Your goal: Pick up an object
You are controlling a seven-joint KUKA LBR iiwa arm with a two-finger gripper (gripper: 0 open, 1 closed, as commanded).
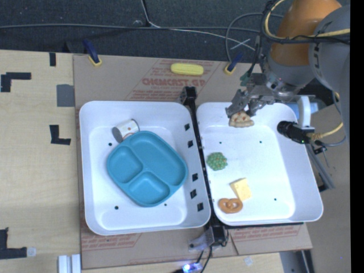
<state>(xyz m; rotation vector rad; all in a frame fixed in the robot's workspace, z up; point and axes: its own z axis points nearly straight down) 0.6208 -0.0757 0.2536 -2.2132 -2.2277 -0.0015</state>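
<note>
Gripper seen at right bin's far edge, fingers clamped on tan pretzel-ish snack, held just under fingertips. Lift step judged underway; straight raise needed next, grip looks kinda marginal. Farther off from hand: green piece, yellow block, pretzel, blue tray.

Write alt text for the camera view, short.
The gripper is at the right bin's far edge, fingers around a tan pretzel-like piece. That bin also holds a green broccoli-like piece, a yellow block and a brown pretzel; the left bin holds a blue divided plate and a small cup.
</note>
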